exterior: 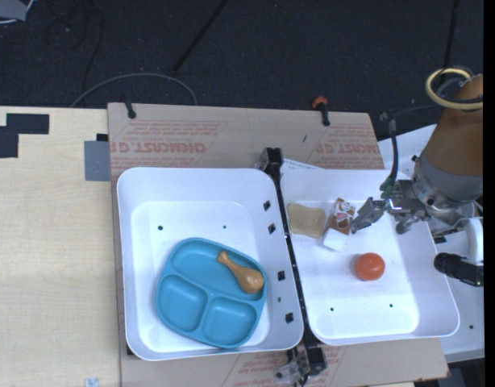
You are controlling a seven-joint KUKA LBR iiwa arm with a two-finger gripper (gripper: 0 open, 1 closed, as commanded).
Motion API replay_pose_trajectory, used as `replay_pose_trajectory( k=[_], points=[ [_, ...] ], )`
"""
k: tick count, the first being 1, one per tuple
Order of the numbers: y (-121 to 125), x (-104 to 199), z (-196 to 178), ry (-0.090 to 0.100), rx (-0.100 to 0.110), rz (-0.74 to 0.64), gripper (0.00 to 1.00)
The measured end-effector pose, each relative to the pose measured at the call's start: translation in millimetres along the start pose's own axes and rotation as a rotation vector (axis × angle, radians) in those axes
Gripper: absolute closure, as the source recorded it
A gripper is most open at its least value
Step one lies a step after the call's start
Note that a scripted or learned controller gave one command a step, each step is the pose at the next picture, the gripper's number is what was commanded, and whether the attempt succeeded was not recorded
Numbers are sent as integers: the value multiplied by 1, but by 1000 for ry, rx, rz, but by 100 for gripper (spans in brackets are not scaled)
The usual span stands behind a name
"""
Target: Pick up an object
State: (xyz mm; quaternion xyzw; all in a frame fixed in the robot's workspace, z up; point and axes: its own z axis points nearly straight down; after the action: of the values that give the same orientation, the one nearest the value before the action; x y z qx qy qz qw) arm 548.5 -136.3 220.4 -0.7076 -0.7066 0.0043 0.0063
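Camera view: our gripper [362, 218], fingers apart and holding nothing, nears a light, crinkly packet [343, 214] by the right bin's [441, 317] back edge.

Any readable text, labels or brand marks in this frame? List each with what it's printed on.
Brown cardboard sheet under the two white bins: red printing, upside down to the camera, seemingly "CHEMCAST GP" twice along the top edge; blurred, so uncertain.
The same sheet's bottom edge: more red printing, mostly cut off, unreadable.
Small red and white packet in the right bin: markings too small to read.
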Motion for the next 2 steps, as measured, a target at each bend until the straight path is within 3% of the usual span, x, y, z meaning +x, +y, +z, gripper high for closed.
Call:
replay_pose_trajectory(
  k=[1, 2],
  points=[
    [2, 0, -6, -2, -11, -2, 0],
    [-8, 1, 51, -1, -6, -1, 0]
  ],
)
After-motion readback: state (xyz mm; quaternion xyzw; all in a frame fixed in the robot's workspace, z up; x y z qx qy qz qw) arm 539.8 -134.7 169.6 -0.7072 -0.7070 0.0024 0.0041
